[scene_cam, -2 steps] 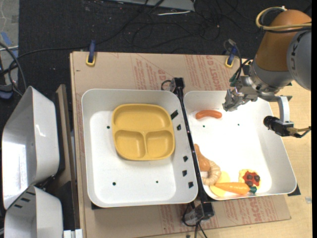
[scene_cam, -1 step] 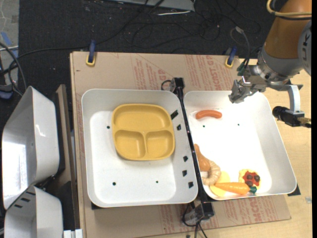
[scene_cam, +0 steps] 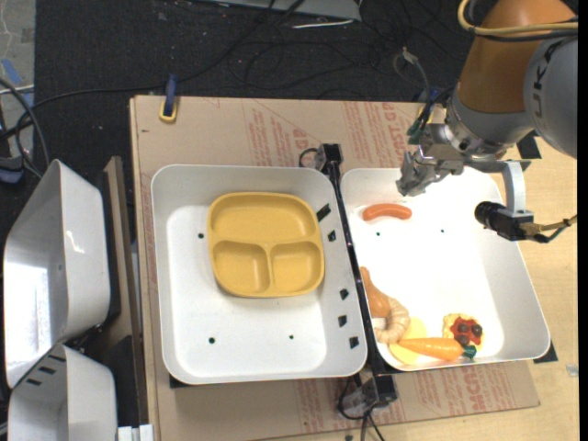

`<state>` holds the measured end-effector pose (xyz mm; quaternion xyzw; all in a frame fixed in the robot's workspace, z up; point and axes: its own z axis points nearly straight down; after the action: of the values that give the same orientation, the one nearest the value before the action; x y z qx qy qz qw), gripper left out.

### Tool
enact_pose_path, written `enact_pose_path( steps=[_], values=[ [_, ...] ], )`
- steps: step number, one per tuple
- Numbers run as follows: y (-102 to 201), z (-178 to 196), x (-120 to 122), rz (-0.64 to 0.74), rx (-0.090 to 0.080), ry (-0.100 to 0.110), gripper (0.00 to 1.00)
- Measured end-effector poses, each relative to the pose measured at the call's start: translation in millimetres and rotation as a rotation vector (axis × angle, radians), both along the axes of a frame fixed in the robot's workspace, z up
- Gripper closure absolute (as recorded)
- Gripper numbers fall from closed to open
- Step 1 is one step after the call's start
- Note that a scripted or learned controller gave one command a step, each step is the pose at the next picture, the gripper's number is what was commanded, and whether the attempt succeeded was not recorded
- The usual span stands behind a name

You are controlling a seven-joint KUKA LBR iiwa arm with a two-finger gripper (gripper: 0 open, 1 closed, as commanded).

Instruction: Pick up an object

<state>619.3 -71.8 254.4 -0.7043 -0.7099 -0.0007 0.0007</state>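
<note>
My gripper (scene_cam: 411, 184) hangs over the far left part of the right bin (scene_cam: 478, 274), just above and to the right of an orange sausage (scene_cam: 386, 212) lying on the bin floor. Nothing shows between its fingers. Along the bin's near left side lie a chicken drumstick (scene_cam: 375, 294) and a pale shrimp-like piece (scene_cam: 393, 322). An orange carrot (scene_cam: 430, 346) rests on a yellow slice (scene_cam: 418, 331) at the near edge. A small pizza piece (scene_cam: 463, 328) with red and green toppings sits beside them.
The left bin (scene_cam: 184, 338) holds a yellow divided plate (scene_cam: 266, 243) in its far half. A black divider with clips (scene_cam: 344, 246) runs between the bins. White containers (scene_cam: 55, 265) stand off the bench at the left.
</note>
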Motion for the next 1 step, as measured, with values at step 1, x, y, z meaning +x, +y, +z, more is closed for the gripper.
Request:
enact_pose_path(
  steps=[1],
  values=[
    [54.9,2.3,-7.9,0.000,0.000,0.001,1.00]
  ],
)
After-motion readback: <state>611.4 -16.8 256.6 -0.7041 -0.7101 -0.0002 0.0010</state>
